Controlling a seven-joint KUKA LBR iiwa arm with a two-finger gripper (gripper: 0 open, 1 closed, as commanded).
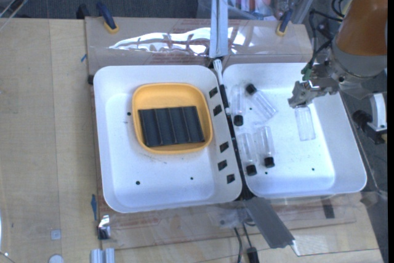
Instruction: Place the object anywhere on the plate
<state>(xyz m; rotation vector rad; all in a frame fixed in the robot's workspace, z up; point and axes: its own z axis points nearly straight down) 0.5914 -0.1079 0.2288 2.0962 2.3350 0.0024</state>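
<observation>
Over the right bin, near its far right side, the gripper hangs above a clear vial; whether its fingers are spread or closed I cannot tell. More clear vials with black caps lie toward the bin's left wall. Beyond that wall, the yellow plate carries a black ribbed block. The vial is smooth and round, so it could roll or slip from a pinch.

I found nothing I could read: no label, brand, number or sign on the bins, the plate, the clear vials or the clutter behind the bench was legible to me from this height.
</observation>
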